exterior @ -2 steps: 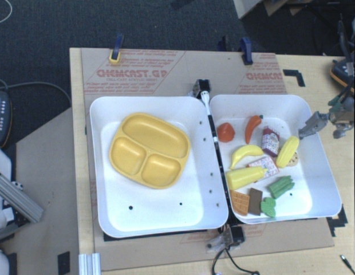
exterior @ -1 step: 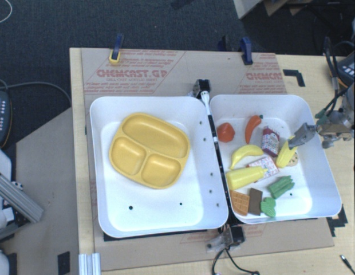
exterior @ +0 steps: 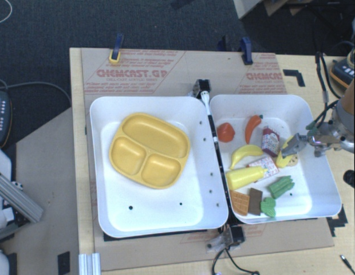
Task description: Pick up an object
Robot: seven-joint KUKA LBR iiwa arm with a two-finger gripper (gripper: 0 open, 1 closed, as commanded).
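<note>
Jaws [exterior: 293, 146] are seen over the right bin [exterior: 323, 202], reaching in from its right edge; whether they are apart or together cannot be told. Just beneath them a small yellow toy [exterior: 287, 161] is seen, and just left a dark red packet [exterior: 271, 141]. Further left lie a curved banana [exterior: 245, 154], an orange carrot [exterior: 252, 128] and a round red tomato [exterior: 225, 132]. Below-left are a yellow bottle [exterior: 251, 174], a ridged green piece [exterior: 280, 186] and a waffle-textured cracker [exterior: 240, 203]. Well left, the other bin [exterior: 103, 153] holds a smooth yellow three-part plate [exterior: 149, 150].
</note>
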